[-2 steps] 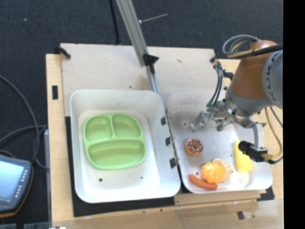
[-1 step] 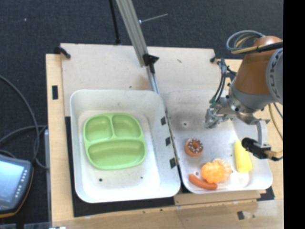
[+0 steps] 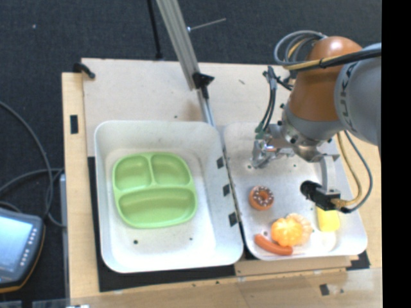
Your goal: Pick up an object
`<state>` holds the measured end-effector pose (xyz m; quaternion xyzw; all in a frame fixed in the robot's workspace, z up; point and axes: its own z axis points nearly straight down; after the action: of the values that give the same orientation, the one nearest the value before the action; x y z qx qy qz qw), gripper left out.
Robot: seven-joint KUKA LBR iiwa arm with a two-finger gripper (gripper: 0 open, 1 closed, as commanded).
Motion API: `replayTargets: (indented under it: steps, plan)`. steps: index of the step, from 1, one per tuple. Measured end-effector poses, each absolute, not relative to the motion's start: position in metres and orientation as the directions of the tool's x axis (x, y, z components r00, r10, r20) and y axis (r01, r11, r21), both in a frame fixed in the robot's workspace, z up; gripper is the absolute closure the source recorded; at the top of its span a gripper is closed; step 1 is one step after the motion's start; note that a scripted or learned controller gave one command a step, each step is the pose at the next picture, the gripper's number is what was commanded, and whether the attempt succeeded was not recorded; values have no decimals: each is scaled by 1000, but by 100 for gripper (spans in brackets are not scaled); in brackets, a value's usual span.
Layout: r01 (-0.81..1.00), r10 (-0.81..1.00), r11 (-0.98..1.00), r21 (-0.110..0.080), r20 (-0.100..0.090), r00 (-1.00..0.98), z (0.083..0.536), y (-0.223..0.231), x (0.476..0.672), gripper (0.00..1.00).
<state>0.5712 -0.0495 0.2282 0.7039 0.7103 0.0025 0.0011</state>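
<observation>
Nearest our lens, the orange arm joint (image 3: 321,76) rides above the right bin (image 3: 241,146), its gripper (image 3: 260,156) hanging near that bin's far left corner. We cannot tell how its jaws stand. We judge the sprinkled doughnut (image 3: 261,198) the closest pick, lying just toward the bin's near edge from the gripper; the orange fruit (image 3: 290,230) and carrot-like piece (image 3: 273,246) sit farther along.
</observation>
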Motion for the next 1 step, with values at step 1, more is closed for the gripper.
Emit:
replayTargets:
  steps: [1]
  plan:
    - [1000, 1000, 3, -2, -1, -3, 199, -36, 576, 100]
